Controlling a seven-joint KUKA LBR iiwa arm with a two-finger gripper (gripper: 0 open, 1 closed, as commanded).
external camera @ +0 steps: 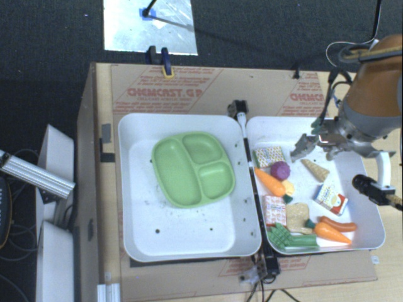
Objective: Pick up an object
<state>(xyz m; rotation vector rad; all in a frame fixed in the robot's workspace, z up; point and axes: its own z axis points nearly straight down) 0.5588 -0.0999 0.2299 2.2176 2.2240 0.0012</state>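
The bench (189, 83) is surfaced with brown printed cardboard and carries two shallow white plastic bins with rounded corners, set side by side and touching along their inner rims.

The left bin (135, 219) holds a pale green plastic plate (192, 168), glossy, rounded-rectangular, moulded into three compartments and lying flat at a slight angle.

The right bin (371, 228) holds a group of small toy food items, mostly toward its left and near sides. A small patterned square card or packet (269, 155) lies close to the inner rim. Just beside it sits a rounded purple piece (280, 169), touching an orange carrot (269, 182) that runs diagonally. Near the carrot lie a small red-and-white packet (274, 209) and a beige, grainy-looking slice (297, 216). A green ridged item (288, 239) rests along the near rim. A second carrot (334, 230), orange with a red piece beside it, lies at the near right. A tan wedge (315, 168) and a small white-and-red carton (331, 199) lie nearer the middle, apart from each other.

The tool (306, 146) hangs over the far part of the right bin, at the end of the grey arm with its orange band. Its two fingers stand apart, pointing down and to the left. Nothing sits between them. The tool is near the tan wedge and the patterned packet; whether it touches the bin floor cannot be told.
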